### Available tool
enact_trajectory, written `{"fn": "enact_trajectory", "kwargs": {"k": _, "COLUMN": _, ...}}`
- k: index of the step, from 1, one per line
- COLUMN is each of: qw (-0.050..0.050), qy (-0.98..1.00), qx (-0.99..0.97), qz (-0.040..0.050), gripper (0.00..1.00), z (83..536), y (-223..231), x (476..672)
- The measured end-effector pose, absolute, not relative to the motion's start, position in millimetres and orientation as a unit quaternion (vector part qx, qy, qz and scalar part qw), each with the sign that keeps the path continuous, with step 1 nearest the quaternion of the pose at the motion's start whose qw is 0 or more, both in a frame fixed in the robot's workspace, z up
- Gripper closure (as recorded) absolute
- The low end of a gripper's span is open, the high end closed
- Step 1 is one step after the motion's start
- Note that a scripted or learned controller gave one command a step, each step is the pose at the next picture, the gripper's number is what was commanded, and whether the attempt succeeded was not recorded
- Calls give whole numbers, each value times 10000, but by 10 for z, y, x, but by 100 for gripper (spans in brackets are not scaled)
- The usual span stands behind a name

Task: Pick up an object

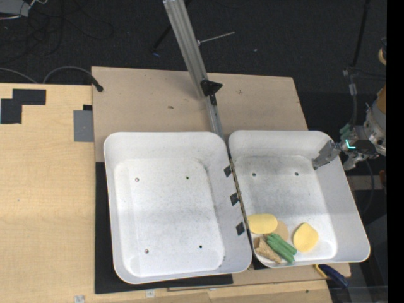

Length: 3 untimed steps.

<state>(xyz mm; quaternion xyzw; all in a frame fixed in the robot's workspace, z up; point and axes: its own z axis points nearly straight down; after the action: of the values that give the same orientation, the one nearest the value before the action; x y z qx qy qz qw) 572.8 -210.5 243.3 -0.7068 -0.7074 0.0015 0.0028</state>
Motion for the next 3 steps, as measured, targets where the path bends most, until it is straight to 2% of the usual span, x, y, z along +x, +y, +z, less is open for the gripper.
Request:
{"fn": "enact_trajectory", "kwargs": {"k": 1, "qw": 12, "qy": -7079, "qx": -7063, "qz": 7, "gripper": 0, "z": 2452, "y": -2105, "x": 5735}}
{"fn": "enact_trajectory", "kwargs": {"k": 2, "qw": 35, "qy": -7068, "qx": -7074, "qz": 20, "gripper": 0, "z": 1888, "y": -2198, "x": 5709}}
{"fn": "enact_trajectory", "kwargs": {"k": 3, "qw": 42, "qy": -7071, "qx": -7071, "qz": 19, "gripper": 0, "z": 1273, "y": -2168, "x": 5766}}
